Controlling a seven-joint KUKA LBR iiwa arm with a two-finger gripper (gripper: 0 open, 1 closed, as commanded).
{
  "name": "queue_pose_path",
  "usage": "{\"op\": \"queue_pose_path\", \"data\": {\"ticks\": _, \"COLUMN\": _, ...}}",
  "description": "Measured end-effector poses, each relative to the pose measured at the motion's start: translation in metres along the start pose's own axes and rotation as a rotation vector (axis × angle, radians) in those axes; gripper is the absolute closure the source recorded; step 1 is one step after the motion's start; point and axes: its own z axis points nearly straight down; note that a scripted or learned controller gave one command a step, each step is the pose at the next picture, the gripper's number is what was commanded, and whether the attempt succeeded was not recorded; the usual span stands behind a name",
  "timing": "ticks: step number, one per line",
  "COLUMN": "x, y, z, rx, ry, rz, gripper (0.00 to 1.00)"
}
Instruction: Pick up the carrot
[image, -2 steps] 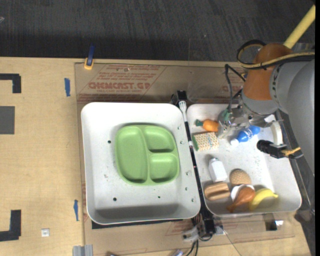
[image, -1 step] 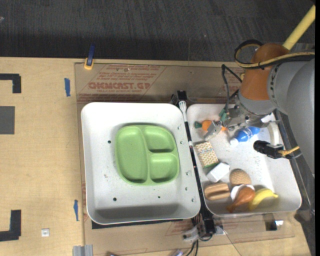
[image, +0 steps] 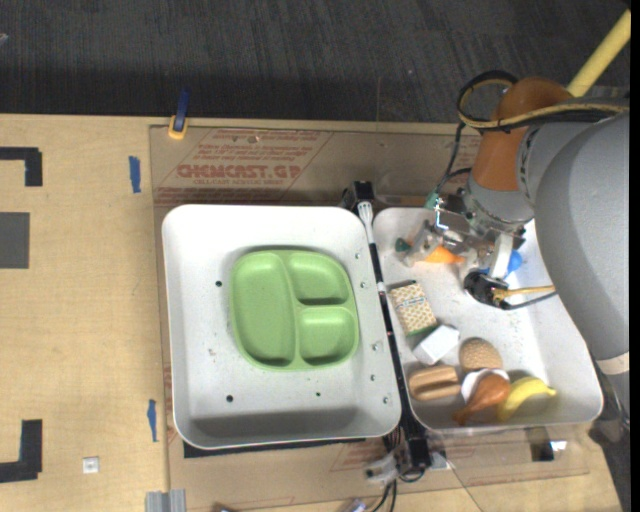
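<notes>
Several toys crowd the right bin (image: 575, 345) around the carrot (image: 441, 256).

bins: 2, left (image: 190, 330) and right (image: 575, 345) | green divided plates: 1 (image: 262, 310), three compartments, left bin | arms: 1 (image: 560, 170) | right-bin items: patterned packet 1 (image: 412, 305), white block 1 (image: 437, 344), hot dog 1 (image: 433, 381), banana 1 (image: 527, 394), carrot 1 (image: 440, 256)

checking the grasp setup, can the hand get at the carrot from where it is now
Probably yes. The hand sits low in the right bin with the carrot right beside it, top exposed and nothing lying over it.
</notes>
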Motion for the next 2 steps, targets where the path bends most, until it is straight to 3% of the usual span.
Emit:
{"op": "queue_pose_path", "data": {"ticks": 1, "x": -0.035, "y": -0.006, "z": 0.001, "rx": -0.053, "ry": 0.009, "rz": 0.098, "gripper": 0.00}}
{"op": "queue_pose_path", "data": {"ticks": 2, "x": -0.035, "y": -0.005, "z": -0.012, "rx": -0.063, "ry": 0.001, "rz": 0.093, "gripper": 1.00}}
